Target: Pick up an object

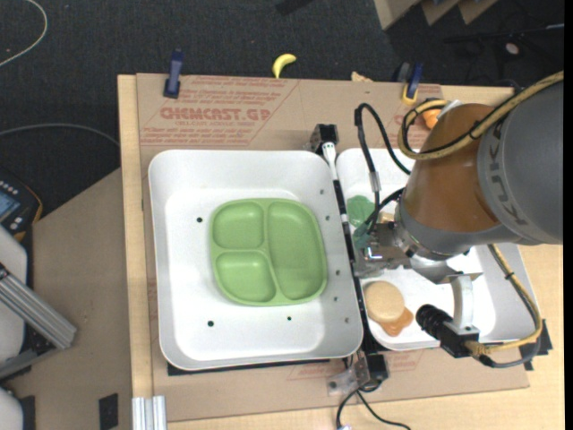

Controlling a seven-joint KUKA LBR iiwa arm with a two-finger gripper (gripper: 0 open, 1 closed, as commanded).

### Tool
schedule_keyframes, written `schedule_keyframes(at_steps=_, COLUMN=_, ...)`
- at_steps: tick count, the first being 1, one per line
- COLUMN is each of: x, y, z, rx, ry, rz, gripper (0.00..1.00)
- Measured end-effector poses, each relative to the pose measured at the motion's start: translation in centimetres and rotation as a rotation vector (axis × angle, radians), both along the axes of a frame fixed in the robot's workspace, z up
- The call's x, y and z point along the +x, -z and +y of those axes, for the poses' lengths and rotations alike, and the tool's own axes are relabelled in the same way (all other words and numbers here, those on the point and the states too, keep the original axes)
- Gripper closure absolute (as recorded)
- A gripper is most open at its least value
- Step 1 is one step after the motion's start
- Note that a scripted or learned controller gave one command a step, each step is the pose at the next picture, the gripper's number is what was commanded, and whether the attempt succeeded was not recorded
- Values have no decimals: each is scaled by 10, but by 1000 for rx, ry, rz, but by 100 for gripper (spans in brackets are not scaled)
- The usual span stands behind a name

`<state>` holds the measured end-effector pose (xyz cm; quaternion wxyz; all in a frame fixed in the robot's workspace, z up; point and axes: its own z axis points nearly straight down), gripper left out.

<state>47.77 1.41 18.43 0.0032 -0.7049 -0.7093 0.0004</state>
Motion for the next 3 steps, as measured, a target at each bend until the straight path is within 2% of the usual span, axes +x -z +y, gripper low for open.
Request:
schedule_keyframes(at_steps=1, x=4, y=-165, z=10, rx=-1, ry=2, rz=-25, gripper=100)
schedule_keyframes(at_steps=2, x=2, y=-199, z=50, rx=-3, ry=1, rz=-11, gripper=100)
schedule_keyframes(at_steps=3, x=2, y=-262, z=107, rx=0, ry=-1, rz=-14, gripper=100)
